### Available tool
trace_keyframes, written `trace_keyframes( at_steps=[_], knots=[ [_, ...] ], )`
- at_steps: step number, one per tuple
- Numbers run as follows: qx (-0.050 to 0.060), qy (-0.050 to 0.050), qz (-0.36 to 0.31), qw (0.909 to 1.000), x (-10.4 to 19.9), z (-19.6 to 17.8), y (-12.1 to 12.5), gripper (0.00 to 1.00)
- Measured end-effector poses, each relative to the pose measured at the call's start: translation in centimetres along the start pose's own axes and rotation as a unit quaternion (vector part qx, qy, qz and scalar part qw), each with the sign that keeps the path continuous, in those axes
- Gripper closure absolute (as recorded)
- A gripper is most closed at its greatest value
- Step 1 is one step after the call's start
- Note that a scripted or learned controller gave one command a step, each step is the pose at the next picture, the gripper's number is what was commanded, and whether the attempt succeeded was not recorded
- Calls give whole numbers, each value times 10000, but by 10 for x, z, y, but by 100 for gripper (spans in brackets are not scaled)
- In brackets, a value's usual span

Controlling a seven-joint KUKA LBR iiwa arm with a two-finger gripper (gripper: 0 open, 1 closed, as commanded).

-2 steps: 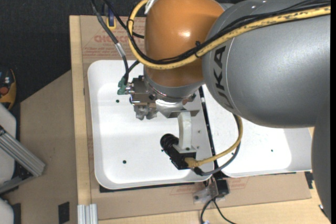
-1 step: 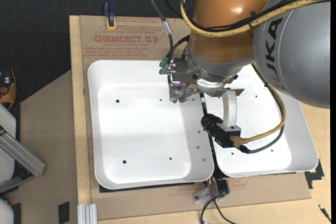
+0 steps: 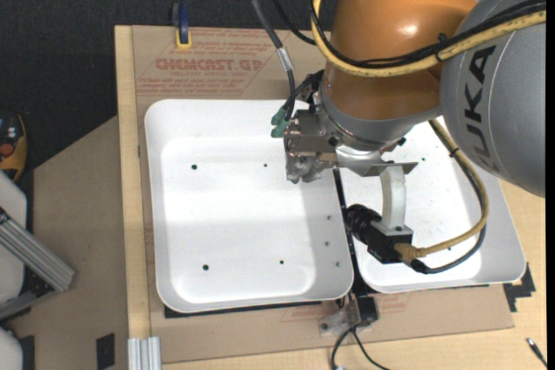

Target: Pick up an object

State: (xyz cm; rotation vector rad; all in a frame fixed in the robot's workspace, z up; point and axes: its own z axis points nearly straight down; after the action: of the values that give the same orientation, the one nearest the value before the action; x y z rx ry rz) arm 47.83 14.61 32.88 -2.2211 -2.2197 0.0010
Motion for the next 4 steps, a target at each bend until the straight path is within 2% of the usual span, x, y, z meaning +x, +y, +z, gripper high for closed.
trace_keyframes(
  at_steps=[1, 2, 3, 4],
  knots=[
    [-40, 5, -5, 10000, -6, -51, 12, 100],
    [63, -20, -27, 10000, 54, 82, 33, 100],
    [-25, 9, -18, 10000, 67, 38, 27, 100],
    [-8, 1, -10, 10000, 64, 23, 7, 100]
  ],
)
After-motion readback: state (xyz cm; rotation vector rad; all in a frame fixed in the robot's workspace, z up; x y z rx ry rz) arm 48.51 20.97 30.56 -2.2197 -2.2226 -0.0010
